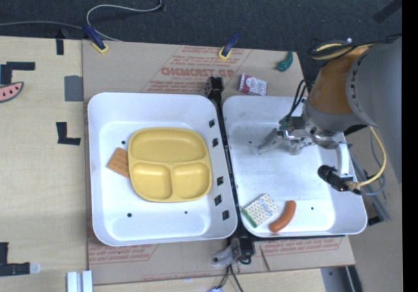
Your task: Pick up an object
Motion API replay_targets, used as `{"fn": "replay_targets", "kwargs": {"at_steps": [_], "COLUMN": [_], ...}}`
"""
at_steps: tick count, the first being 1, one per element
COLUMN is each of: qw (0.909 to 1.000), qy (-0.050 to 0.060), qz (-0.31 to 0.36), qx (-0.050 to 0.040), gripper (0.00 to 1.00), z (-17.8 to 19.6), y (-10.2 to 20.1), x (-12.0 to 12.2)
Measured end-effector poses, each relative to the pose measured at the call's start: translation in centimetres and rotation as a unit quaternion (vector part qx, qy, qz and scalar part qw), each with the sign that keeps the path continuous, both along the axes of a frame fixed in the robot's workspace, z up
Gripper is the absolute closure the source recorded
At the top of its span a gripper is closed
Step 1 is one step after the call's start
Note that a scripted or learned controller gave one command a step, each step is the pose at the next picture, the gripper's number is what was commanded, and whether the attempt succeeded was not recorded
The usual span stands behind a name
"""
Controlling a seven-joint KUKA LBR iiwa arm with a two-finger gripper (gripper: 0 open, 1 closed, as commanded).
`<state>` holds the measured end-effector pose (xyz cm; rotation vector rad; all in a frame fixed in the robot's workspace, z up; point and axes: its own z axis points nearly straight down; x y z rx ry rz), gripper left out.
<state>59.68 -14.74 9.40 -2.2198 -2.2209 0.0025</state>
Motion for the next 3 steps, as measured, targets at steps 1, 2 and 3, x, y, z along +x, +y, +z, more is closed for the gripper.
{"fn": "replay_targets", "kwargs": {"at_steps": [1, 2, 3], "qw": [1.0, 1.0, 1.0], "qy": [0.0, 0.001, 0.001], "qz": [0.001, 0.001, 0.001], "qx": [0.0004, 0.0006, 0.0007], "gripper": [1.0, 1.0, 1.0], "z": [1.0, 1.9, 2.8], "y": [0.1, 0.1, 0.1], "x": [0.0, 0.0, 0.0]}}
